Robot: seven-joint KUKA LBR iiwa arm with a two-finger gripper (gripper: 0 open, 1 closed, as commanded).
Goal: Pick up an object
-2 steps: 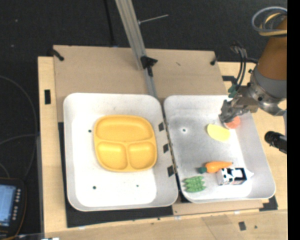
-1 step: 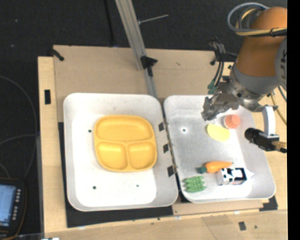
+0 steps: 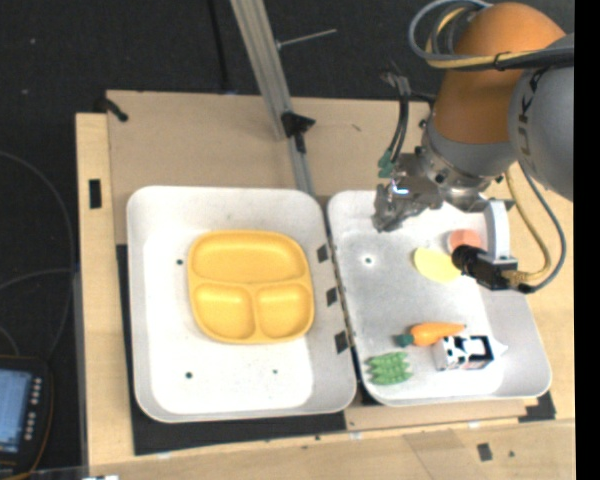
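In the right bin lie a yellow oval piece, a small pink piece, an orange carrot, a green pea pod and a black-and-white cow-patterned block. My gripper hangs over the bin's far left corner, well apart from all of these. Nothing shows between its fingers. The orange-banded wrist sits above it to the right.
The left bin holds a yellow divided plate. A metal pole slants down to the gap between the bins. A black cable connector hangs from the arm beside the yellow piece.
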